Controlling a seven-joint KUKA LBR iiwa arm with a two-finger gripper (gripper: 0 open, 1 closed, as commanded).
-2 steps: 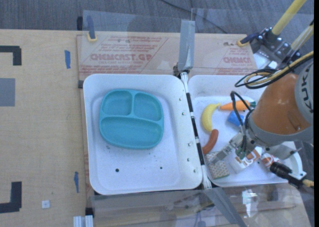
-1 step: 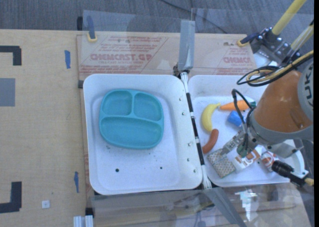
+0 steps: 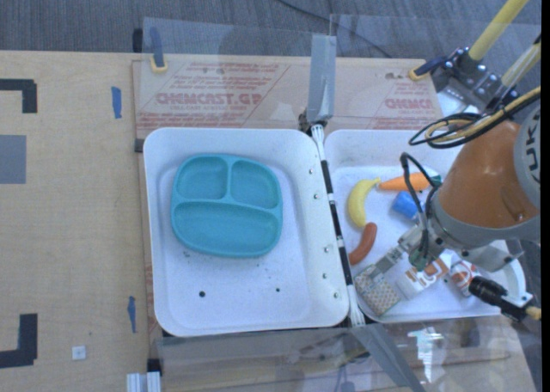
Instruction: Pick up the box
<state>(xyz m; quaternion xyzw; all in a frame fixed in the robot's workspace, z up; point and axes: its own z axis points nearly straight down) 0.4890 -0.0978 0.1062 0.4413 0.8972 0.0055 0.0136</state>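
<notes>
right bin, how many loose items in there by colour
yellow: 1, the banana
orange: 1, the carrot
blue: 1, a small block
red: 1, the sausage
grey speckled: 1, the box
total: 5 that I can see; the arm hides part of the bin

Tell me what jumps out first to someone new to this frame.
The teal divided plate alone in the left bin. Then the arm's orange band looming over the right bin, where a banana, carrot and sausage lie near its claw.
</notes>
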